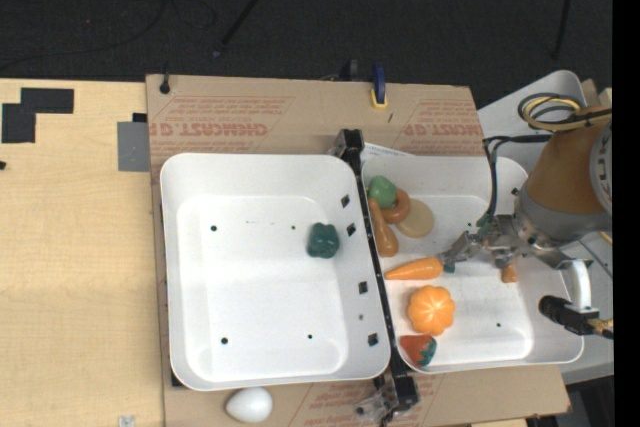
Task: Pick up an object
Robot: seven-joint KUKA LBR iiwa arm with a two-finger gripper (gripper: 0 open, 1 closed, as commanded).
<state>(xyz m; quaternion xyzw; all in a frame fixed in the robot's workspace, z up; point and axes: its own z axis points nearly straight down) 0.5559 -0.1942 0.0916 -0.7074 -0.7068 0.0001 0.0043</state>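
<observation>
Over right bin, gripper sits low, just right of carrot; fingers look slightly apart w/ nothing btwn them. Risk: tips nudge carrot away, or close on air, since it's slim & beside the bin wall. Count: 2 bins; right has 1 carrot, 1 orange, approx. 4 other toys bunched; left bin has 1 green toy; 1 egg outside.

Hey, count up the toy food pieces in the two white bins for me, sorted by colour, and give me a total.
Dark green: 1, the dark green piece in the left bin
Light green: 1
Orange: 4
Tan: 1
Red and green: 1
Total: 8
</observation>
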